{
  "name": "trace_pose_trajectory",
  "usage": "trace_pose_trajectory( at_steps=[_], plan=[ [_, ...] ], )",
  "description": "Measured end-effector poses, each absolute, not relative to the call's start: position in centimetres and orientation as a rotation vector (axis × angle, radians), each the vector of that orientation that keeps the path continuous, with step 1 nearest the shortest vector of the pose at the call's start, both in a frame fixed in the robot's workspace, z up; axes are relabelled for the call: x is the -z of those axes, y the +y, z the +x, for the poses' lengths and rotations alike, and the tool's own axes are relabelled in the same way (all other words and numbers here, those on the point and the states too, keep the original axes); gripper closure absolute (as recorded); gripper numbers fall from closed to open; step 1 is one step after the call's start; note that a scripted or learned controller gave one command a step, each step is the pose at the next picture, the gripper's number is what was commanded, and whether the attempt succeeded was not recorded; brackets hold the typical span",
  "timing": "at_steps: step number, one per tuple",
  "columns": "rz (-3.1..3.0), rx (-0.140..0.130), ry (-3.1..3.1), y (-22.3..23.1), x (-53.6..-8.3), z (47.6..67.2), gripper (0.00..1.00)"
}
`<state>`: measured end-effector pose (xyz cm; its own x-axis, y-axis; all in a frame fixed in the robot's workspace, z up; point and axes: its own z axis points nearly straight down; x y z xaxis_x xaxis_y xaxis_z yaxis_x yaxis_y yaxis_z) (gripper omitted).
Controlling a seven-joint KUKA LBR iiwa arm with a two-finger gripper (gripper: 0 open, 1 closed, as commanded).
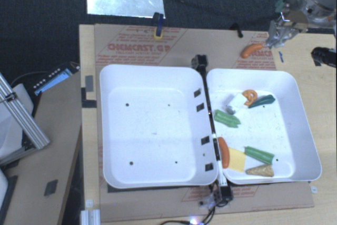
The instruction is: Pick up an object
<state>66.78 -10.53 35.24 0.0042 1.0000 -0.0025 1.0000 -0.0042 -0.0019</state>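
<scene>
Holding an orange sausage, jaws clenched on it, "CHEMCAST GP" board beneath.

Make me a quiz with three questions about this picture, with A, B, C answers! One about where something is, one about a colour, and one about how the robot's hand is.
1. Where are the toy foods?
A. the right bin
B. the left bin
C. the metal sheet

2. What colour is the wedge beside the long green piece?
A. blue
B. yellow
C. pink

3. Where is the gripper?
A. down inside the left bin
B. pressing on the yellow wedge
C. beyond the right bin's far edge

Answers: 1 A, the pieces lie in the right bin. 2 B, the wedge is yellow by the green piece. 3 C, the gripper sits past the far rim, next to an orange piece.
</scene>
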Motion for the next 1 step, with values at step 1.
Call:
trace_pose_trajectory(
  at_steps=[1],
  plan=[
    [2.217, -0.003, 2.221, -10.77, -36.39, 66.89, 1.00]
  ],
)
